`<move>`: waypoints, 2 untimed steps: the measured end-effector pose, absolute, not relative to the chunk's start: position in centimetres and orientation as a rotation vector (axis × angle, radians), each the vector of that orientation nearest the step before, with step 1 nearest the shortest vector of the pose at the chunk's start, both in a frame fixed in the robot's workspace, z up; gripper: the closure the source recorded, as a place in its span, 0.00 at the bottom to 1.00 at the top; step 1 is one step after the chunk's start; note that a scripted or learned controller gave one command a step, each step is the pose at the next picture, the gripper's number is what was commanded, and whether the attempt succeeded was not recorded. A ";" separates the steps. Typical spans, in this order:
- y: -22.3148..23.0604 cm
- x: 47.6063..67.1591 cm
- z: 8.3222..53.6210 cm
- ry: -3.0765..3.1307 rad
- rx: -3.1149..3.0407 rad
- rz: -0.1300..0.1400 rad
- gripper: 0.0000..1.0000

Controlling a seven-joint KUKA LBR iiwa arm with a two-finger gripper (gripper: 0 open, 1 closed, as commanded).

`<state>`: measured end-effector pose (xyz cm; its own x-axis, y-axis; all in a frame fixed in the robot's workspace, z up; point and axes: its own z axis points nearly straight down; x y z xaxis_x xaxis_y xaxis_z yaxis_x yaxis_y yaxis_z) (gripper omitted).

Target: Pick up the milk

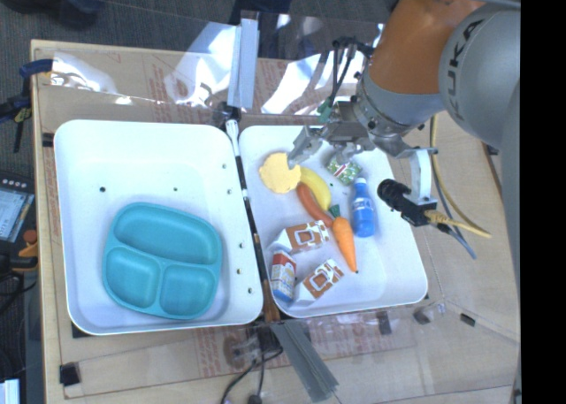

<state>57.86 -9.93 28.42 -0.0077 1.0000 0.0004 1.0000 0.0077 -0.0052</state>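
Two small brown-and-white milk cartons lie in the right bin (pixel 402 283). One carton (pixel 307 237) is near the bin's middle and the other carton (pixel 324 278) is closer to the front wall. My gripper (pixel 320 153) hangs over the back of this bin, above a yellow round piece (pixel 279 174) and a green-and-white packet (pixel 343 169). It is open, with nothing between its fingers. It stands well behind both cartons and touches neither.
Between the gripper and the cartons lie a banana (pixel 316 188), a carrot (pixel 341 241) and a blue bottle (pixel 363 210). A small can (pixel 283 275) rests against the left wall by the cartons. The left bin (pixel 80 155) holds a teal divided tray (pixel 164 259).
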 end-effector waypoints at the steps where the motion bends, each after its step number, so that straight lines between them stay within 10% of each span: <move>1: -13.5 53.5 15.4 -2.162 -2.272 0.007 0.00; 2: -14.9 53.6 10.4 -2.192 -2.282 -0.021 0.00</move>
<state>53.61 -14.93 10.43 0.0404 0.9992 -0.0062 0.9989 -0.0403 0.0257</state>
